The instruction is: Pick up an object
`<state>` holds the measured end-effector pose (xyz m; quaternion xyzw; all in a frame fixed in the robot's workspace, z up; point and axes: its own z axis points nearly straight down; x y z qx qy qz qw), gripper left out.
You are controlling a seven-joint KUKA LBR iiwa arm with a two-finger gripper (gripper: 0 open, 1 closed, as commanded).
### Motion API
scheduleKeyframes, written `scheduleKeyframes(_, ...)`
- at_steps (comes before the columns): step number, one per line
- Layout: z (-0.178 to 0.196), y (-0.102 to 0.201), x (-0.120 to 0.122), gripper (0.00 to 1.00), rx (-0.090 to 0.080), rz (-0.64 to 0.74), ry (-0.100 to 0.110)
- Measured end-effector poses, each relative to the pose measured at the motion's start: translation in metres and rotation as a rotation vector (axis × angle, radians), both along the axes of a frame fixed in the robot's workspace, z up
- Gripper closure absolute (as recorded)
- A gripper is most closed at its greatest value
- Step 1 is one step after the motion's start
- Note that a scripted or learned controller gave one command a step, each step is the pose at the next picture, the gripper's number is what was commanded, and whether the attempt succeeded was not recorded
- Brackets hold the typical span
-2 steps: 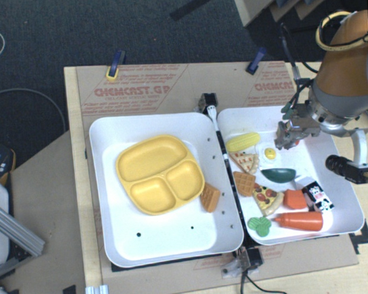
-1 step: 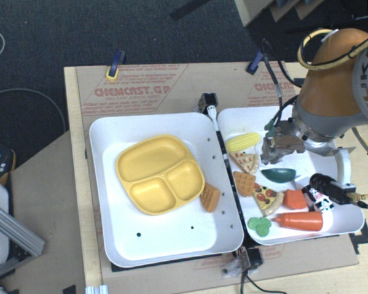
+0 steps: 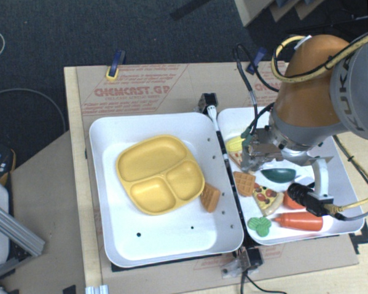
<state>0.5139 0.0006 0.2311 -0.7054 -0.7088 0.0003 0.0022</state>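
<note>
My gripper (image 3: 253, 153) reaches down into the right bin (image 3: 230, 119) near its left wall, under the orange band of the arm. It hangs just above a yellow corn piece (image 3: 234, 145) and a waffle piece (image 3: 244, 183). Close by lie a dark green oval toy (image 3: 278, 174), a pizza slice (image 3: 267, 198), a red hot dog (image 3: 298, 222) and a green broccoli (image 3: 258, 225). The arm hides much of the bin's far part. I see nothing between the fingers.
The left bin (image 3: 115, 233) holds a yellow divided plate (image 3: 159, 173) and a small brown bread piece (image 3: 209, 198) by its right wall. A black cable and connector (image 3: 308, 199) cross the right bin. Clamps sit at the divider's ends.
</note>
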Motion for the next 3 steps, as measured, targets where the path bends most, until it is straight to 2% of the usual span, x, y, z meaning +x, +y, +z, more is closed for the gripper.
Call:
scheduleKeyframes(1,0.004,0.047,-0.026,1.00,0.000,0.001,0.001)
scheduleKeyframes(2,-0.016,0.049,-0.021,1.00,-0.002,-0.005,0.001)
scheduleKeyframes(3,0.004,0.046,-0.027,1.00,-0.002,-0.005,-0.006)
